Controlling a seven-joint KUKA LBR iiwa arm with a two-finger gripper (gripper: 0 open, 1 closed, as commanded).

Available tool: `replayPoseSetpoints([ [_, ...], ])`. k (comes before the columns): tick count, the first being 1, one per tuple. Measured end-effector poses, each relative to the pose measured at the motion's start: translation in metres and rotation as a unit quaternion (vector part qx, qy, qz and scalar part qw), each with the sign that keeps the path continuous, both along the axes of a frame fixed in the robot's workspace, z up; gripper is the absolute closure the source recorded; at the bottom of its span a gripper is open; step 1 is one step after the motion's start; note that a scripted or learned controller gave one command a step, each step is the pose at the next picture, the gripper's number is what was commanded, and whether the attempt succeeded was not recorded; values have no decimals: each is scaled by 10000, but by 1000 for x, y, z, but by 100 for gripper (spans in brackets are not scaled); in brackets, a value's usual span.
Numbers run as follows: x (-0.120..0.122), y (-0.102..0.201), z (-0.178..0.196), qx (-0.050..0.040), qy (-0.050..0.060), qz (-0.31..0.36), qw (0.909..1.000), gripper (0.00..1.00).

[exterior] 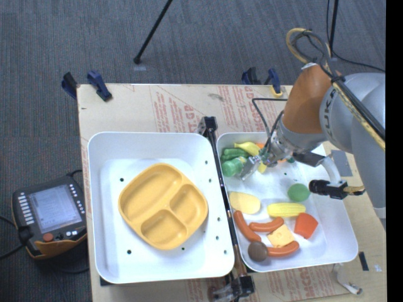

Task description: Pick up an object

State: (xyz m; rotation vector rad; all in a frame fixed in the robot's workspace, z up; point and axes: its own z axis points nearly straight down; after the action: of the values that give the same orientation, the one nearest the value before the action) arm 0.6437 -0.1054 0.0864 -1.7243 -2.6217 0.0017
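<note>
My gripper hangs low over the far left part of the right bin, just beside a green toy vegetable and a yellow banana-like piece. The arm's wrist hides most of the fingers. Nearer the front of the same bin lie a pale yellow slice, a corn cob, a green ball, a red piece, two sausages, a cheese wedge and a brown ball.
The left bin holds a yellow divided plate. A teach pendant lies left of the bench. Blue clamps grip the bench's far edge. A black fitting juts over the right bin.
</note>
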Motion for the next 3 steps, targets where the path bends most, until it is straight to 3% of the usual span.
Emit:
replayPoseSetpoints([
  [1, 0, -1, 9, 1, 9, -14, 10000, 100],
  [2, -15, 50, 160, -3, -25, 641, 9979, 100],
  [3, -64, 70, 274, 3, -15, 2761, 9611, 100],
])
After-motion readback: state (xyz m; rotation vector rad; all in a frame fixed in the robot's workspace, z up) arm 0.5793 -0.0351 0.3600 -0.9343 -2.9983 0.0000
